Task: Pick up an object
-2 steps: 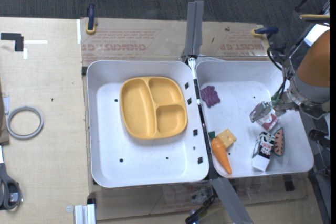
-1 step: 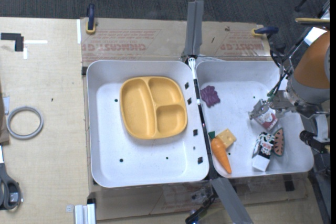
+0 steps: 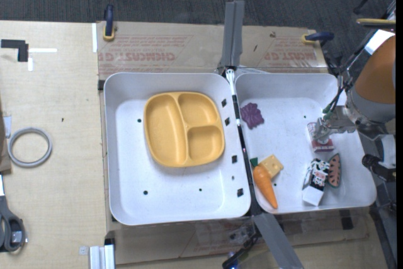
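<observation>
A: Camera view, looking down on the counter [image 3: 50,79]: 2 white bins side by side. The left bin [image 3: 123,154] carries 1 yellow divided plate [image 3: 184,129] with 3 compartments.

B: And the right bin [image 3: 286,110] is the busy one. I count 1 purple grape bunch [image 3: 251,114], 1 cheese wedge [image 3: 271,165], 1 carrot [image 3: 265,186], 1 cow-print carton [image 3: 317,180], 1 watermelon slice [image 3: 334,171].

A: Plus 1 small red-and-white item [image 3: 323,144] right under the pincer [image 3: 322,131]. Too blurred to name.

B: Pincer state?

A: Can't tell. It sits low by the right bin's far-right side, the grey arm [image 3: 371,82] with its orange band coming in from the right.

B: Orientation: the carrot's long axis runs on a slant, tip toward the bin's near edge, top end just beside the cheese wedge. The carton lies lengthwise toward the near edge too, touching or nearly touching the watermelon slice.

A: Room to move: the middle of the right bin is open floor between the grapes and the pincer. The carrot hugs the divider wall, the carton crowds the near-right corner.

B: Off the bins, 1 grey tape ring [image 3: 28,147] and 1 pair of scissors [image 3: 10,228] lie at the counter's left edge.
</observation>
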`<state>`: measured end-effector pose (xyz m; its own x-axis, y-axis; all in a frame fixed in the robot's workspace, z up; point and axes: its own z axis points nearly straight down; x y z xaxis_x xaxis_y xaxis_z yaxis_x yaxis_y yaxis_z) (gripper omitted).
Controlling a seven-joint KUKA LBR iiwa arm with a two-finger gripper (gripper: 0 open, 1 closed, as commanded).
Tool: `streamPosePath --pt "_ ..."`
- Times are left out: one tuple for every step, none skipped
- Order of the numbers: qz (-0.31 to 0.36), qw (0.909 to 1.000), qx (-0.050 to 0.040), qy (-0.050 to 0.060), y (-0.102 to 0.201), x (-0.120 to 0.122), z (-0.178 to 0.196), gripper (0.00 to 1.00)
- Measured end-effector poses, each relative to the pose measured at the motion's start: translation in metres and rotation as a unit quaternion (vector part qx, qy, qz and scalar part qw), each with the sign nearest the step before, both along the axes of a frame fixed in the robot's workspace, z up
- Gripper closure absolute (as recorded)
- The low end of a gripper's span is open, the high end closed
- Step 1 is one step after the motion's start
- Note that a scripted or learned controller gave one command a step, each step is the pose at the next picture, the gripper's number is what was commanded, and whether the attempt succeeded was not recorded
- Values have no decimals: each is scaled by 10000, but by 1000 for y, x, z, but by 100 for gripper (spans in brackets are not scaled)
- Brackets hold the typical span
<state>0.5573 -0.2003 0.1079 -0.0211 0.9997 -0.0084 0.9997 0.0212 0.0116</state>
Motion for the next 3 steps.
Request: streamPosePath --pt "-1090 9940 46 68 32 -14 -17 100" --pt "-1076 9942 40 75 32 -13 -8 100" --pt "-1066 9943 36 82 32 -13 1 100"
